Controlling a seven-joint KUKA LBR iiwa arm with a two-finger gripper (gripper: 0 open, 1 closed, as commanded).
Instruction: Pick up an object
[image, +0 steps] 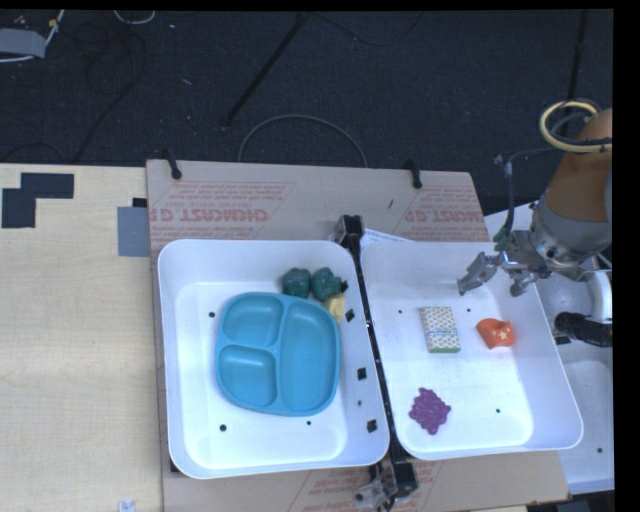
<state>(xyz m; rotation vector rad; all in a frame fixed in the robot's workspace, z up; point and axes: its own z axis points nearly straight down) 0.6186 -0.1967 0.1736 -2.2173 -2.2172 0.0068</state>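
The right bin (470, 440) holds three small things: a pale patterned block (439, 329) near its middle, an orange-red piece (495, 333) just right of the block, and a purple bunch of grapes (429, 410) toward the front. My gripper (497, 273) hangs over the bin's back right part, up and a little right of the block, fingers spread open with nothing between them. The grey arm with its orange band (578, 185) comes in from the right.
The left bin (190, 300) carries a blue divided plate (278, 352), with dark green broccoli pieces (310, 284) and a small yellow item (337, 306) at the plate's back right edge. A black divider clamp (362, 330) runs between the bins.
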